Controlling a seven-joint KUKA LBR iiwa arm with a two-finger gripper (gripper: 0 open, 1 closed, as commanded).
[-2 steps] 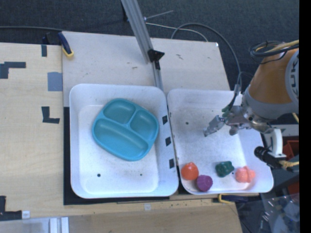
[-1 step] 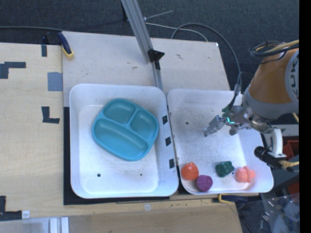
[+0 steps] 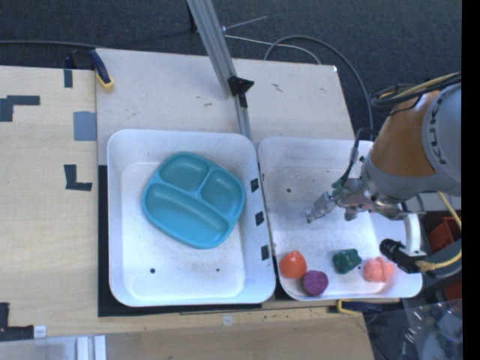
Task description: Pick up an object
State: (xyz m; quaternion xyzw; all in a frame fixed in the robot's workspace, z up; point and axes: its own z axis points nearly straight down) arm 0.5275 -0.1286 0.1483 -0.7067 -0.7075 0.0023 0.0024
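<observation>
Left bin [image 3: 120,223] holding blue divided plate [image 3: 194,199]. Grey pole [image 3: 214,36] slanting across bench [image 3: 45,193] top. Yellow-blue clamp [image 3: 100,69] at bench's upper-left edge.

Bench [image 3: 180,103]: 2 white bins side by side, left bin [image 3: 120,201] w/ right bin [image 3: 300,156] touching.

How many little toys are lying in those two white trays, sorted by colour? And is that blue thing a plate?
Orange toy: 1
Purple toy: 1
Dark green toy: 1
Pink-orange toy: 1
Blue divided plate, yes, in the left bin: 1
Total: 5 things, the 4 toys all along the near edge of the right bin.
</observation>
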